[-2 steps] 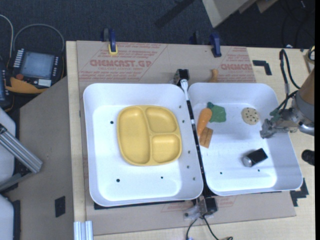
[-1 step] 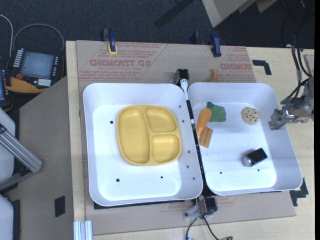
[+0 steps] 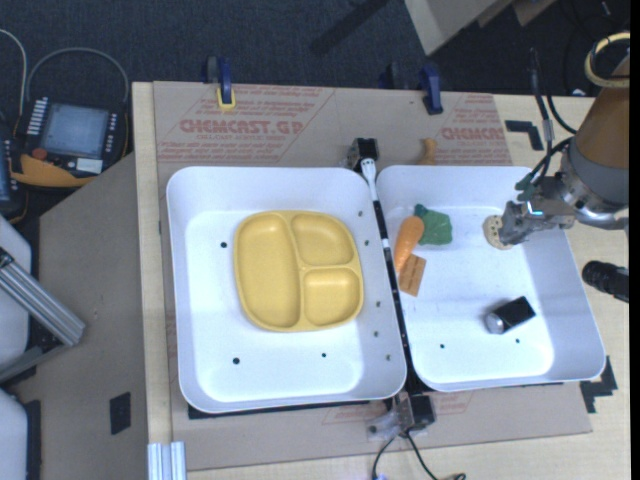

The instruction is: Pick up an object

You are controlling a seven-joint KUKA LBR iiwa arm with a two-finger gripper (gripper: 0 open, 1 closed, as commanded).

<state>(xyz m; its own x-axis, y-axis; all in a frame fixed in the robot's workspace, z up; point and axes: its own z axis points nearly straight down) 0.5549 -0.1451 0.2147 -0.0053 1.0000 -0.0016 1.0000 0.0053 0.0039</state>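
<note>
Gripper [image 3: 518, 223] — finger state unclear — over the right bin [image 3: 560, 353]; "CHEMCAST" printed on the board [image 3: 245, 125].

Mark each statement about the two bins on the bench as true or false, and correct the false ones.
1. The yellow divided plate lies in the left bin. True.
2. The carrot lies on the yellow plate. False: it lies in the right bin, near the left wall.
3. A green object sits beside the carrot. True.
4. The gripper hovers over the left bin. False: it is over the right bin.
5. The small black object lies in the right bin. True.
</note>
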